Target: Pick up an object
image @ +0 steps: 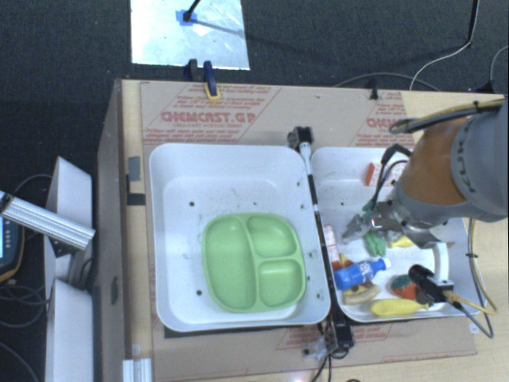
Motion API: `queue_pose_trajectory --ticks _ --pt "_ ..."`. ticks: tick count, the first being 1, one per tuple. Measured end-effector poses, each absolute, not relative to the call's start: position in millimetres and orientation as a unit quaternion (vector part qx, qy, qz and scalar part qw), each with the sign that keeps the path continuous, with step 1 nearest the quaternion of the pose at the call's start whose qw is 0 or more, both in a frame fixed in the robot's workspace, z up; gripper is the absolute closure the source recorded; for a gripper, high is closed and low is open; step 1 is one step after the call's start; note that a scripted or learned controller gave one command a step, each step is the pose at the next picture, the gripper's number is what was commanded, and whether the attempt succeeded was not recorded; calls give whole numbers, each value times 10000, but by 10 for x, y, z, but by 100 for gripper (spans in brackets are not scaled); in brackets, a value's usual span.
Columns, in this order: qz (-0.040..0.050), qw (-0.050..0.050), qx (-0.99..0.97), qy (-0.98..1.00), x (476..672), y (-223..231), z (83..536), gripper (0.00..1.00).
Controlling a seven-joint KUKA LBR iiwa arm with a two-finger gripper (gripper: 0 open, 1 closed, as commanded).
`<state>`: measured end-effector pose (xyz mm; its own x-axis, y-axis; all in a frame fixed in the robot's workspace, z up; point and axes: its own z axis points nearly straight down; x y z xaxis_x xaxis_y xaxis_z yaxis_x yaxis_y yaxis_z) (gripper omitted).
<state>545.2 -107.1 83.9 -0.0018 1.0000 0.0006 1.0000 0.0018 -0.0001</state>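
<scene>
In the camera view, two white bins sat side by side. The left bin [171, 181] held a green plate [254, 262] with three sections. The right bin [343, 169] held a pile of small things: a blue bottle [359, 272], a yellow banana [399, 307], a green toy [375, 245] and something orange-red [371, 173] near the back. The gripper [367, 226] was low in the right bin, just above the green toy and the blue bottle. I could not tell how it was set.
</scene>
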Motion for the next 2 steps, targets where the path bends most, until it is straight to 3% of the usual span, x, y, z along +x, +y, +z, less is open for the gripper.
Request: queue_pose_trajectory --ticks 1,2 --pt "-10 -9 -7065 -7077 5461 -1075 947 100" --pt "-15 -10 -7058 -7084 5576 -346 1852 100"
